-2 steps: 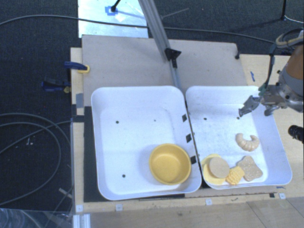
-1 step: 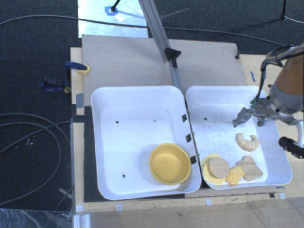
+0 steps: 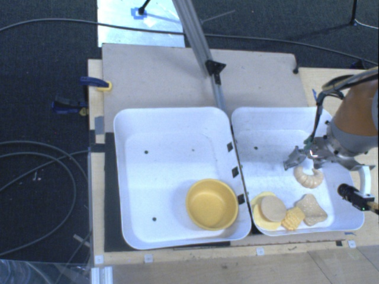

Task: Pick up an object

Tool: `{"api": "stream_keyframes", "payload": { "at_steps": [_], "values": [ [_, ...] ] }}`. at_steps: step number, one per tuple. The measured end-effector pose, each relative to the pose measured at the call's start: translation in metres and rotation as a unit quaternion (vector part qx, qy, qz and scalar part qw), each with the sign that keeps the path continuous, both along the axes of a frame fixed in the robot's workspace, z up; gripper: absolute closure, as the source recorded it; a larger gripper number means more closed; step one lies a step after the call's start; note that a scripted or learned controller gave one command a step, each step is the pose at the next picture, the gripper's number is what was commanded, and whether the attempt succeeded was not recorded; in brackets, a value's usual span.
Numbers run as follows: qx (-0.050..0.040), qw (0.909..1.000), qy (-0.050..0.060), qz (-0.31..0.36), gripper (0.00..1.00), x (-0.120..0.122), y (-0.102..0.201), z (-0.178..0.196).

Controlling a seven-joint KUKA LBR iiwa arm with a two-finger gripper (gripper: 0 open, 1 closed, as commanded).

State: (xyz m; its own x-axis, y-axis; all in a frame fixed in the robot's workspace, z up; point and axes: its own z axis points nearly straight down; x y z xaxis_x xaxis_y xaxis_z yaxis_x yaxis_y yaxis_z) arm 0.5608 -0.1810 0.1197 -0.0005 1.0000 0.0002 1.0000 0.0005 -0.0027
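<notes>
A grey two-finger gripper [image 3: 309, 156], its opening impossible to judge from above, is seen directly over a pale curved croissant-shaped toy [image 3: 310, 178] in the right white bin [image 3: 266, 129], where a glancing touch could nudge it aside.

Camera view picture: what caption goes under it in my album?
Robot gripper over a croissant-shaped toy in the right bin; yellow bowl in the left bin.

arm [image 3: 355, 114] cut by right edge
</notes>
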Motion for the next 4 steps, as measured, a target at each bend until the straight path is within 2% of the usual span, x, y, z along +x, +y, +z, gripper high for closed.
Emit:
{"api": "stream_keyframes", "payload": {
  "at_steps": [1,2,4],
  "values": [
    [0.0000,1.0000,-0.001,0.000,0.00,0.000,0.000,-0.030],
    [-0.0008,1.0000,-0.003,0.000,1.00,0.002,0.000,-0.018],
    [-0.0013,1.0000,-0.005,0.002,1.00,0.006,-0.002,0.101]
  ]
}}
